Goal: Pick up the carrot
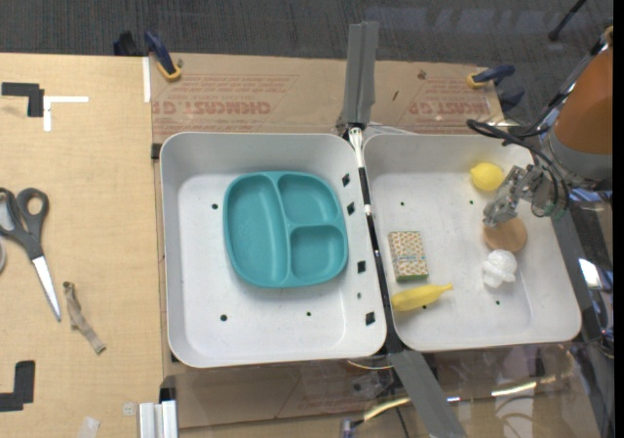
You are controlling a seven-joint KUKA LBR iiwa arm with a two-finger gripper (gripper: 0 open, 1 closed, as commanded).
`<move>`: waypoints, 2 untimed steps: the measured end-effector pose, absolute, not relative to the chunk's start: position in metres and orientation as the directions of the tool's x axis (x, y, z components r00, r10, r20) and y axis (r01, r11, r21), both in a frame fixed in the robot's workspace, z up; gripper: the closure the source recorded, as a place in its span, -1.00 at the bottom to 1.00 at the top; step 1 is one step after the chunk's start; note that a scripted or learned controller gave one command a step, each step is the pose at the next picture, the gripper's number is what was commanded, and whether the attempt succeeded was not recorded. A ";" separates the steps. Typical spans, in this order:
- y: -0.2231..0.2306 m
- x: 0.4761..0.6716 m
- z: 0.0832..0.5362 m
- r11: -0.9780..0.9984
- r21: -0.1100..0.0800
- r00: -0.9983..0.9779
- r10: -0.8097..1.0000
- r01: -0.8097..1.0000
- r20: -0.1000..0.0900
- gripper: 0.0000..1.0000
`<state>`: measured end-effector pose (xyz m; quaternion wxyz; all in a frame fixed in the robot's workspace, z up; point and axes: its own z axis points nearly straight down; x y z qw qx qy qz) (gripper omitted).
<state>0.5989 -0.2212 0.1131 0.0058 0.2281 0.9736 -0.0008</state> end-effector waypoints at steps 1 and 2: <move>-0.223 0.533 0.233 0.920 0.000 -0.920 0.391 0.391 -0.007 1.00; -0.198 0.483 0.327 0.922 0.000 -0.922 0.388 0.388 -0.007 1.00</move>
